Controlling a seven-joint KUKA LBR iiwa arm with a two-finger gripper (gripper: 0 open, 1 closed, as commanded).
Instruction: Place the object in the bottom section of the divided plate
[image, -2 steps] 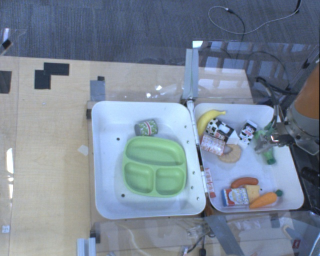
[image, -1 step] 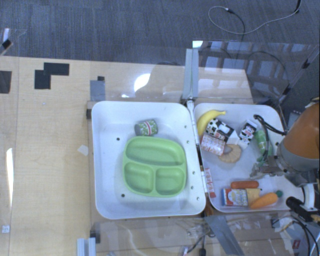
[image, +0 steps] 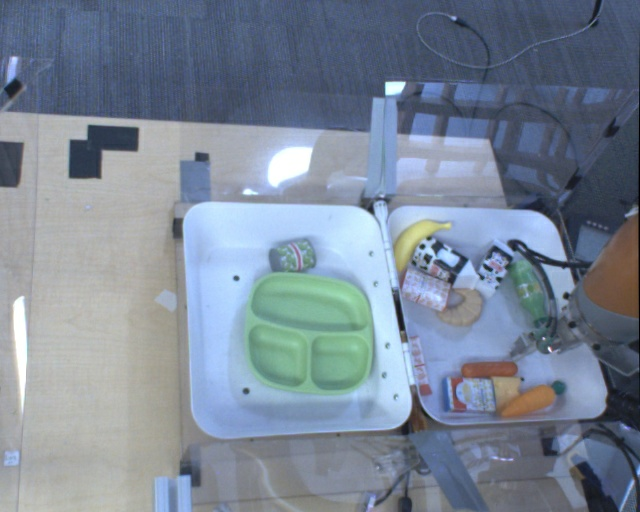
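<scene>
Green divided plate (image: 308, 332) flat in left bin (image: 210, 300)

The arm (image: 615, 290) is cut off by the right edge; end effector (image: 540, 343) detail is too small.

A: Where is the camera sitting?

B: It is hanging above the bench (image: 90, 300), looking down at a slant on the 2 white bins, the left bin (image: 215, 395) and the right bin (image: 585, 400).

A: How near?

B: It is standing well back, taking in both bins whole, floor beyond, and the arm (image: 612, 290) coming in at the right edge.
</scene>
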